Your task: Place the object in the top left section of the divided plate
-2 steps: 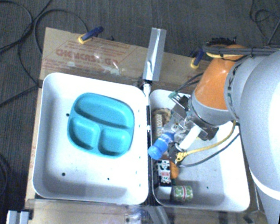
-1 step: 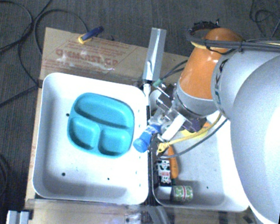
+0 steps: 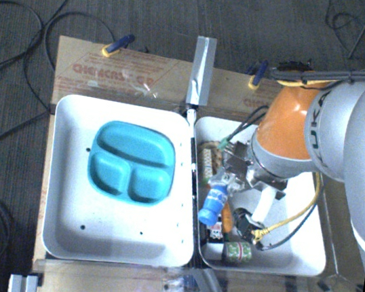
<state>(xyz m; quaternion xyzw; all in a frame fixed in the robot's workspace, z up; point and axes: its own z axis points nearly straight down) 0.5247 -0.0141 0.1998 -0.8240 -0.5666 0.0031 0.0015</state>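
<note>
The grey arm (image 3: 350,127) with its orange band (image 3: 292,128) is reaching in from three o'clock and is hanging over the right bin (image 3: 308,261); its gripper (image 3: 226,183) is sitting low above that bin's nine o'clock side, just beside the wall shared with the left bin (image 3: 53,224); a blue bottle (image 3: 212,205) with a white cap end is lying tilted directly under the gripper, its upper end touching the metal parts there; the wrist is covering the fingertips, so whether the bottle is gripped or merely lying beneath them is not something this view is settling, and I cannot tell how wide the gripper is standing.

At the bottle's four o'clock an orange piece (image 3: 226,219) is peeking out, possibly a carrot-shaped toy; toward six o'clock a small green and red can (image 3: 237,252) is lying on its side near the bin's lower wall; a yellow cable (image 3: 291,217) is looping from the wrist across the bin floor.

The blue divided plate (image 3: 132,161) is resting in the middle of the left bin, well apart from the bottle; its long section is lying toward twelve o'clock and its two smaller sections toward six o'clock.

Two blue and yellow clamps (image 3: 116,45) are gripping the cardboard sheet (image 3: 111,75) at twelve o'clock behind the bins.
</note>
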